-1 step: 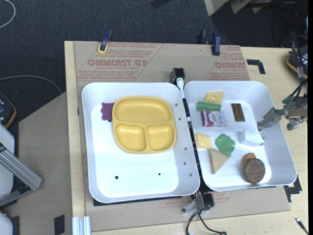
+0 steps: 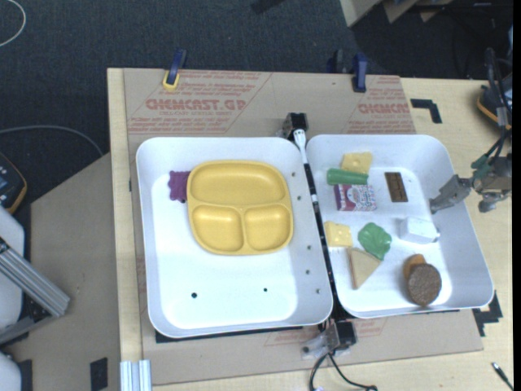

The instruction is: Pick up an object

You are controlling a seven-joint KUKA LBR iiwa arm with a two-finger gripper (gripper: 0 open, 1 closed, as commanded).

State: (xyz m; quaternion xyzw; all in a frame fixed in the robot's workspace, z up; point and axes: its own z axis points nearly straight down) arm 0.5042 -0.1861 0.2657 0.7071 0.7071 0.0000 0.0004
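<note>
My claw (image 2: 453, 192) hung at the right bin's (image 2: 468, 255) rim; its state I could not tell. Best plan: center over the white block (image 2: 421, 230), descend straight.

A yellow divided tray (image 2: 240, 206) is showing bright against the white left bin (image 2: 163, 243), a purple scrap (image 2: 177, 185) peeking out at the tray's left edge. Right of the tray, in the white right bin (image 2: 468, 251), a green lump (image 2: 375, 238), pale yellow wedges (image 2: 356, 163), a brown disc (image 2: 423, 283) and a maroon-and-white carton (image 2: 355, 197) are lying. The tan tabletop (image 2: 122, 137) is bearing red lettering.
</note>
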